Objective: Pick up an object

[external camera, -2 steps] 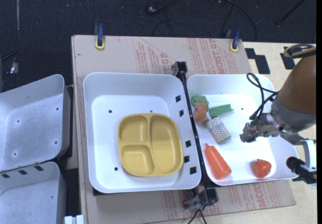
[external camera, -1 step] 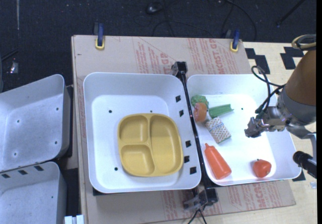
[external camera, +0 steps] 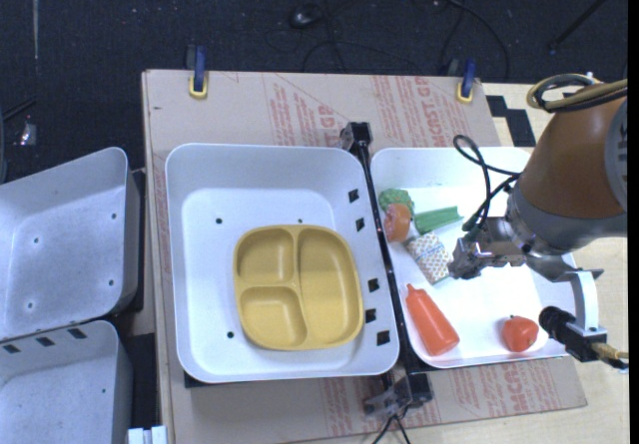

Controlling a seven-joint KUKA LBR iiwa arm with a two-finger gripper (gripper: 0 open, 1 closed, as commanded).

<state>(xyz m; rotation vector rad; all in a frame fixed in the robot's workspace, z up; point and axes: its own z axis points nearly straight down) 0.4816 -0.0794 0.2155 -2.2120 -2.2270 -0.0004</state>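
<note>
Approach step, nothing gripped yet. Gripper (external camera: 467, 259) hangs low in the right bin (external camera: 479, 357), just right of a small patterned block (external camera: 429, 256). Can't tell whether it is spread or closed; too dark and small. The block lies mid-bin, touching nothing of the tool that I can make out. Its long axis runs far-left to near-right. Next, I judge: shift left over it, straddle the short width, close.
</note>
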